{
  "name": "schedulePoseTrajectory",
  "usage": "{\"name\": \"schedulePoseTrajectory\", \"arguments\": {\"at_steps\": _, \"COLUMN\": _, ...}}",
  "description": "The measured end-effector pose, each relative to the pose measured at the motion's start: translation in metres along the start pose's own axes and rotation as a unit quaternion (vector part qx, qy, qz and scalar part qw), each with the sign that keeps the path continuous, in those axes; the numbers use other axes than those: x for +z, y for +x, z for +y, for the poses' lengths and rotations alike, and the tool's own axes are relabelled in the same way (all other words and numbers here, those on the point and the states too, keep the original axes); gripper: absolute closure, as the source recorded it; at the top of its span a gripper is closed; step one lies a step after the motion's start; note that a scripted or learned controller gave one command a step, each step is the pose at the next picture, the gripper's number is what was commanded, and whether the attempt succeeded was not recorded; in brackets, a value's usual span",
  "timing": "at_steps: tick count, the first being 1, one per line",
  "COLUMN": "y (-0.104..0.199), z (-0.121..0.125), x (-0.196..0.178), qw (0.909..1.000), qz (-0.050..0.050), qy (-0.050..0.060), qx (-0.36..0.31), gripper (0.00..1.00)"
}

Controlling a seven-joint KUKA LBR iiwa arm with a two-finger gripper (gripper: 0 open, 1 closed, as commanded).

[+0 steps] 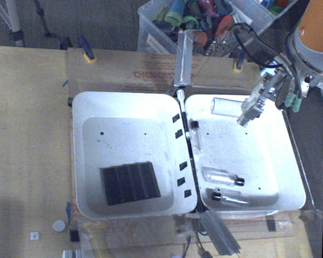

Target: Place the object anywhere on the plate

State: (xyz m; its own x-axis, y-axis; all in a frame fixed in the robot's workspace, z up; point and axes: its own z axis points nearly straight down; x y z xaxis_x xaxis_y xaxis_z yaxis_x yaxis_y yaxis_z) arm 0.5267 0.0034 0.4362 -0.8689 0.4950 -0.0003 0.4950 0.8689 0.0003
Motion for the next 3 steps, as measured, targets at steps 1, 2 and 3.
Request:
{"name": "schedulePoseTrajectory", "arguments": {"at_steps": 1, "y": -0.087, "z": 0.033, "x": 0.005, "qw": 0.9568, "qz": -0.005, "qy": -0.001, "qx": -0.291, "gripper": 1.0}}
{"name": "schedulePoseTrajectory", "arguments": {"at_steps": 2, "y": -0.109, "z": -0.056, "x": -0.001, "qw": 0.8676, "qz": -0.002, "qy": 0.0, "qx": -0.497, "gripper": 1.0}}
{"name": "schedulePoseTrajectory", "arguments": {"at_steps": 3, "y": -0.156, "z": -0.009, "x": -0.001, "qw": 0.9044, "qz": -0.005, "qy": -0.001, "qx": -0.427, "gripper": 1.0}}
